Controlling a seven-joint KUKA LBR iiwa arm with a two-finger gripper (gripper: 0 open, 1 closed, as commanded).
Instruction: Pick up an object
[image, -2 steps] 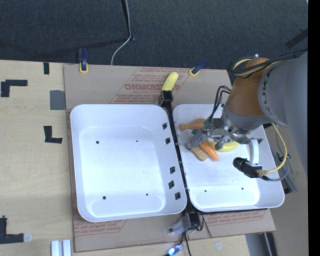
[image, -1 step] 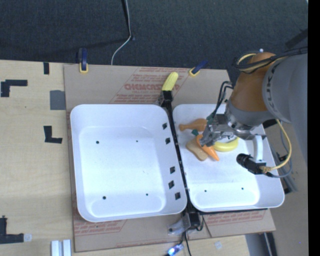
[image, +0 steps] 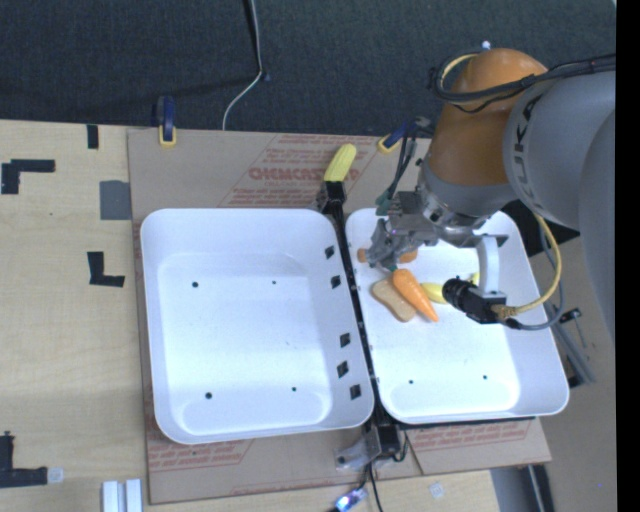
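My gripper (image: 385, 252) hangs low over the back left part of the right bin (image: 470, 390), under the grey and orange arm. Just in front of it lie an orange carrot (image: 413, 294) and a tan bread-like piece (image: 391, 300), side by side on the bin floor. A small yellow object (image: 434, 293) peeks out to the right of the carrot. A bit of orange shows right at the gripper's tip. The fingers are dark and partly hidden by the wrist.
The left bin (image: 240, 330) stands beside the right one, with black clips (image: 347, 340) along the shared divider. A yellow-handled clamp (image: 338, 170) sits at the back of the divider. A black cable connector (image: 468, 298) hangs over the right bin.
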